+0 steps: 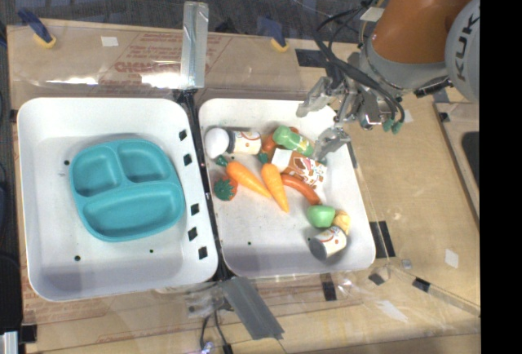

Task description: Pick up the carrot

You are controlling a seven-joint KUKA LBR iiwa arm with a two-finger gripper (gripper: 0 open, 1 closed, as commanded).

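Carrots, in fact two of them, lie near the middle of the right bin (pixel 359 214); one carrot (pixel 245 179) points left with a green-topped strawberry (pixel 224 188) touching its leafy end; the second carrot (pixel 275 186) lies just beside it, angled toward the near side; both are bright orange, smooth and tapered, lying flat on the white floor. Crowding is the main risk, as I judge it; the two carrots almost touch, and a red-orange sausage-like piece (pixel 302 188) and a printed packet (pixel 306 170) sit close on the right, so a descent could pinch a neighbour or push a carrot away; the tapered, slick shape could also slip out of a shallow pinch. Farther out are a small bottle (pixel 230 141), a green piece (pixel 288 137), a green and yellow piece (pixel 325 216) and a can (pixel 329 242). The gripper (pixel 333 122) hangs over the bin's far right corner, well apart from the carrots; its fingers are spread open and hold nothing. The left bin (pixel 33 181) holds a teal divided tray (pixel 126 189).
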